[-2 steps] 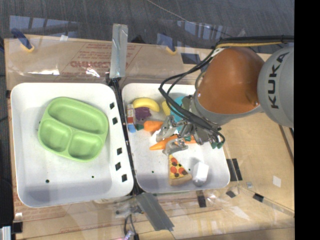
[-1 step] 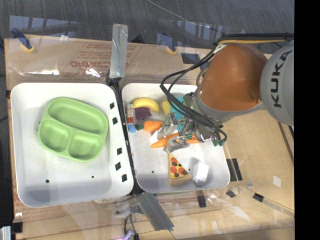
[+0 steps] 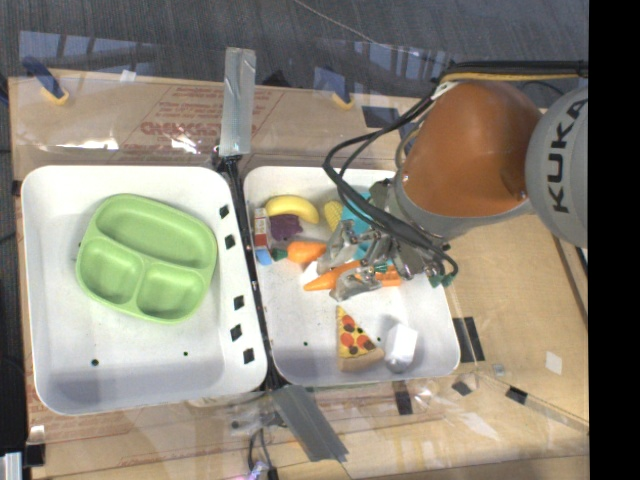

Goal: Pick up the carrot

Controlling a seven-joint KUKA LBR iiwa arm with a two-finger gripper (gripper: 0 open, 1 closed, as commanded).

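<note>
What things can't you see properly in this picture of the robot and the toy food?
- Claw: too small and cluttered in the camera view to tell whether it grips the carrot.
- Teal item: mostly hidden behind the arm.
- Small toys beside the banana: too small to name.
- Arm: cut off by the right edge.
</note>
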